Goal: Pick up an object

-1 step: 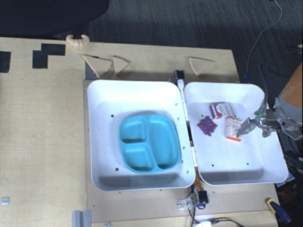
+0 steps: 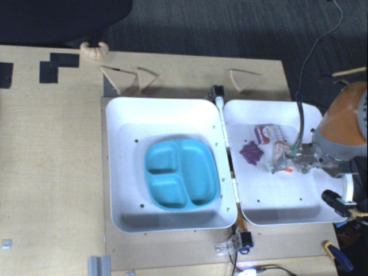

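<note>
reaching in from the right, my arm (image 2: 345, 128) hung over the right bin (image 2: 259, 209), grey with its orange band above the wrist. my gripper (image 2: 286, 164) sat low inside that bin, near its middle, among a small cluster of things. just to its left lay a purple object (image 2: 251, 152), close but apart from the gripper's tip. above that, toward the bin's far side, lay a red and white packet (image 2: 268, 133). right at the gripper's tip was something pale with a bit of orange, too blurred for me to name, and i could not tell whether the gripper was clenched or released, or whether it gripped anything. the left bin (image 2: 123, 154) held a blue divided tray (image 2: 181, 173) with three compartments, lying flat. both bins rested side by side on the tan surface (image 2: 52, 171).
</note>
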Robot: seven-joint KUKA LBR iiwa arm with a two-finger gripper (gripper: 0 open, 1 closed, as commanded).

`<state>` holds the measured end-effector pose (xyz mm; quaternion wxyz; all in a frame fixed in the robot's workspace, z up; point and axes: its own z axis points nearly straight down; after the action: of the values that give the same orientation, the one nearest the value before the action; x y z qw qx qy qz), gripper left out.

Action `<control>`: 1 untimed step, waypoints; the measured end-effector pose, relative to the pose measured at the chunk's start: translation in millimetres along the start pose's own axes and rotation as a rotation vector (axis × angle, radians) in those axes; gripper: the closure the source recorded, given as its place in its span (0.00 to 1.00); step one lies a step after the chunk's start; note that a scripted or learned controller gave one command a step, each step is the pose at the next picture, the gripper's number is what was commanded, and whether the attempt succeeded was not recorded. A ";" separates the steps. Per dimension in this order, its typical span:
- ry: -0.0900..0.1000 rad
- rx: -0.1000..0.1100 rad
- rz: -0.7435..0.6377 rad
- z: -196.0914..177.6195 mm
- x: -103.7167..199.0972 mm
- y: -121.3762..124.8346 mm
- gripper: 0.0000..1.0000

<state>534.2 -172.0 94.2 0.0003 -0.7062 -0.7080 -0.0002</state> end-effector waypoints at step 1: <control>0.000 -0.005 -0.001 -11.3 0.4 1.8 1.00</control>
<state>536.0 -171.6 105.6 -0.0014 -0.7059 -0.7083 -0.0017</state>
